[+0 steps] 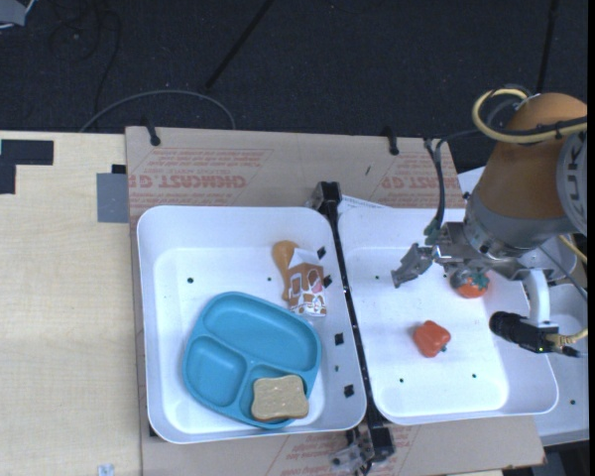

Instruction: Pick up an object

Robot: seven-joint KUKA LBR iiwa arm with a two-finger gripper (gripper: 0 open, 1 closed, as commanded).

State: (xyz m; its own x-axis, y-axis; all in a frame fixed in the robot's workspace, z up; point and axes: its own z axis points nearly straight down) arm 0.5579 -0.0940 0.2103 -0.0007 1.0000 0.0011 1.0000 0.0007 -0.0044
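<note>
On the left of the worktop (50, 296), the left bin (164, 256) holds a blue divided tray (228, 350) with a slice of toast (280, 398) lying in its near compartment. Just beyond the tray, close to the divider between the bins, lie a brown drumstick-shaped piece (284, 256) and a small printed packet (306, 290), which touch or nearly touch each other.

In the right bin (456, 390), a red pepper-like object (431, 338) sits alone near the middle of the floor, apart from everything else. Further right and toward the back, a small orange-red piece (469, 285) lies directly under the arm's wrist, partly hidden by it.

The gripper (413, 265) hangs low over the back of the right bin, its dark jaws pointing left; whether they are spread or closed cannot be told from this angle, and nothing is visibly between them.

The step in hand looks like the approach: no object is lifted yet. The red pepper-like object seems the easiest target, and the next move would call for shifting the jaws toward the near side, centring over it, and descending with the jaws wide enough to straddle it.
</note>
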